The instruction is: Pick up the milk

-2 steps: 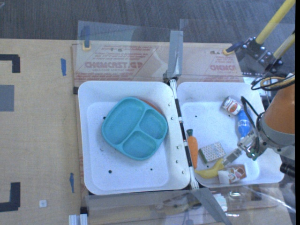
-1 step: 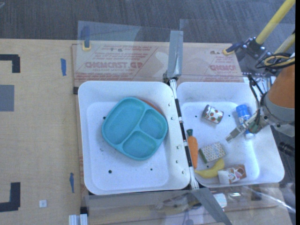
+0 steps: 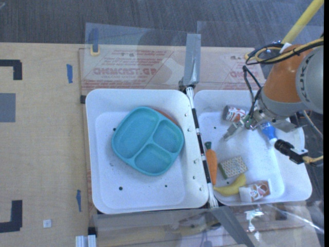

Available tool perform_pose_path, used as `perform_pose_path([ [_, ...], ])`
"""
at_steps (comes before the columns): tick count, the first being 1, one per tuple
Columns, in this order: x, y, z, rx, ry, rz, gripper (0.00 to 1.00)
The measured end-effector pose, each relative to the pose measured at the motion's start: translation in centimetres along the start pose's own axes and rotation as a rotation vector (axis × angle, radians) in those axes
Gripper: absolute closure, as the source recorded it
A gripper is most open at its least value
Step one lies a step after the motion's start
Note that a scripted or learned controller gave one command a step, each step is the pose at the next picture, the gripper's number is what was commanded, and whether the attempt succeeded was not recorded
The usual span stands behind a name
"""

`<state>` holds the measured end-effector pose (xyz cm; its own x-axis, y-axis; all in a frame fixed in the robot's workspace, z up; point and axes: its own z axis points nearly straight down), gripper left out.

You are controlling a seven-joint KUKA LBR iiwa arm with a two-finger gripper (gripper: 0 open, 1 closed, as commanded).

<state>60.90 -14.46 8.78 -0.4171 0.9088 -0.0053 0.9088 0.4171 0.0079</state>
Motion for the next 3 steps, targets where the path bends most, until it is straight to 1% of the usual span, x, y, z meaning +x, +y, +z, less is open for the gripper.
perform_pose_path([
  [1, -4.0, 4.0, 0.3, 0.035, 0.015, 0.133, 0.00],
  [2, -3.8, 3.7, -0.5, 0.050, 0.018, 0.127, 1.00],
  [3, 1.8, 5.2, -15.0, 0.005, 0.000, 0.404, 1.00],
])
